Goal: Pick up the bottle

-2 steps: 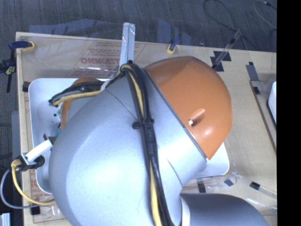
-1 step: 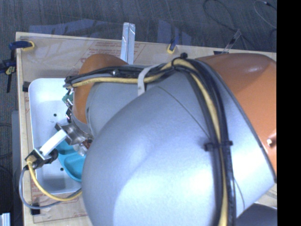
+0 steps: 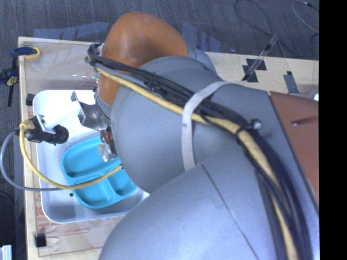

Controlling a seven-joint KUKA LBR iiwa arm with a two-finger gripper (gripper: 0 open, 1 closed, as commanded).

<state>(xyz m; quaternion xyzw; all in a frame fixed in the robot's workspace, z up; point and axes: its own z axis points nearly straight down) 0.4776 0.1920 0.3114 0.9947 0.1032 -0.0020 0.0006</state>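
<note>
Low over blue tray in white bin, left of frame: hand; open or closed, cannot tell. Bottle probably hidden under arm. Best to centre on bottle before closing.

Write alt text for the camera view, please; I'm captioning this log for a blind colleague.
The grey arm, with its orange band, reaches from the right and covers most of the bench. Its gripper hangs over a white bin at the left, above a blue divided tray. Black and yellow cables run along the arm.
</note>
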